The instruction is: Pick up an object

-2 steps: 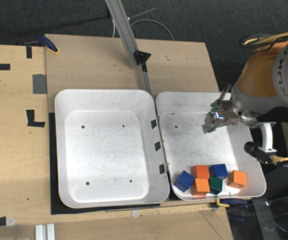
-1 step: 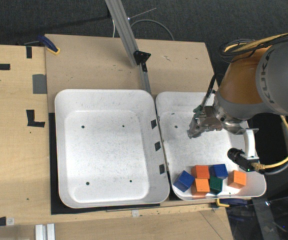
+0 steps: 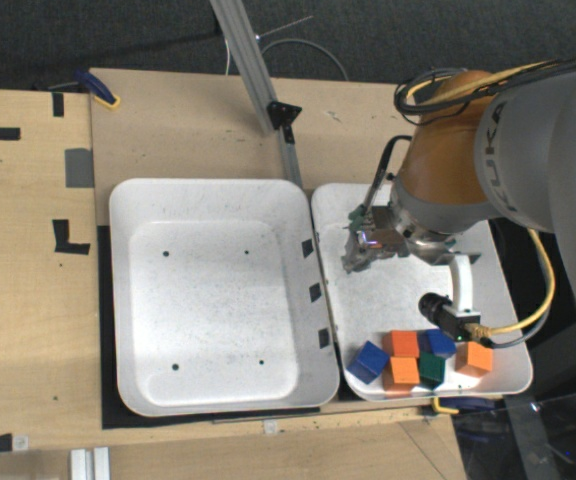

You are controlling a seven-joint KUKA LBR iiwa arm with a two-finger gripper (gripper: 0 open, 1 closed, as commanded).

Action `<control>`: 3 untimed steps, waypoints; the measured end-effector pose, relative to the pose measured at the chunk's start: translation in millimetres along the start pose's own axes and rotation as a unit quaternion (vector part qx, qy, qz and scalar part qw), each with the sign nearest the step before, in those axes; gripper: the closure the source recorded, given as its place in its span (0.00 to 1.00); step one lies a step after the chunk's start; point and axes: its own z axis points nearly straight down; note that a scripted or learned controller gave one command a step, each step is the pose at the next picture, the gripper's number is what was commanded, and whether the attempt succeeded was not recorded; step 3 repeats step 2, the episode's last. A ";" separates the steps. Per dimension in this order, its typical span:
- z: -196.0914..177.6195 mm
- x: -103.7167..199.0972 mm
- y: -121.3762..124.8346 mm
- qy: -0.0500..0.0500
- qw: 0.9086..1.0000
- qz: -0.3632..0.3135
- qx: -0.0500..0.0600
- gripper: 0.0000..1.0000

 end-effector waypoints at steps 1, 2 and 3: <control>2.8 50.0 -7.6 0.000 1.000 0.000 0.002 1.00; -11.5 105.8 -30.2 0.000 1.000 0.000 0.001 1.00; -11.5 105.8 -30.2 0.000 1.000 0.000 0.001 1.00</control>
